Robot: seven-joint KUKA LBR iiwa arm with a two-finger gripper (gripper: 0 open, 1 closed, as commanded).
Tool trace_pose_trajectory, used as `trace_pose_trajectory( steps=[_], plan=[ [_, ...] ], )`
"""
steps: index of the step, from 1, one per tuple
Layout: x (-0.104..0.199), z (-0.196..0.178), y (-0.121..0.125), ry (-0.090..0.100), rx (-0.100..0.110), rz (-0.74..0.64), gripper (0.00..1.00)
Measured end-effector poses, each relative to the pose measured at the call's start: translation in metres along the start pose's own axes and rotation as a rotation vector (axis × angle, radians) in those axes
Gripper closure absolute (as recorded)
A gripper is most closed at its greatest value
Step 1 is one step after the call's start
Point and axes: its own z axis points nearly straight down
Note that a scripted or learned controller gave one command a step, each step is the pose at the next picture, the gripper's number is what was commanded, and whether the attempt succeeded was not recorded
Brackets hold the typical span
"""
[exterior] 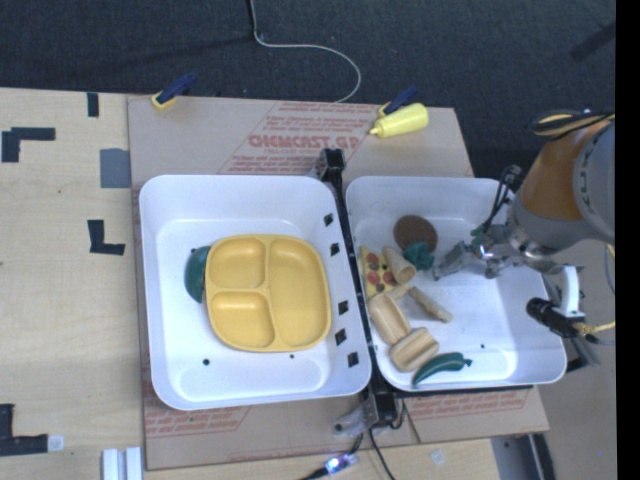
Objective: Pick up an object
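Note:
The right bin (pixel 530 343) holds several small items. A brown round piece (pixel 414 232) lies at the back, with a small teal object (pixel 418 255) just in front of it. Tan roll-shaped pieces (pixel 388 318) (pixel 413 348) and a tan stick (pixel 430 304) lie near the bin's left wall. A spotted orange piece (pixel 374 268) rests against that wall, and a green pepper-like item (pixel 440 366) sits at the front. My gripper (pixel 447 264) is low in this bin, pointing left, just right of the teal object. The view shows nothing held.
The left bin (pixel 170 298) carries a yellow divided plate (pixel 268 293) with a dark teal item (pixel 196 273) tucked under its left edge. A yellow clamp (pixel 400 121) sits on the cardboard behind the bins. The arm's orange band (pixel 555 173) hangs over the right bin's far right side.

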Motion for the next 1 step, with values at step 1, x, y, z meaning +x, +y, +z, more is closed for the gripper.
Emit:
trace_pose_trajectory(
  steps=[1],
  plan=[
    [-0.0002, -0.0128, 0.0009, -0.001, -0.002, -0.001, 1.0]
  ],
)
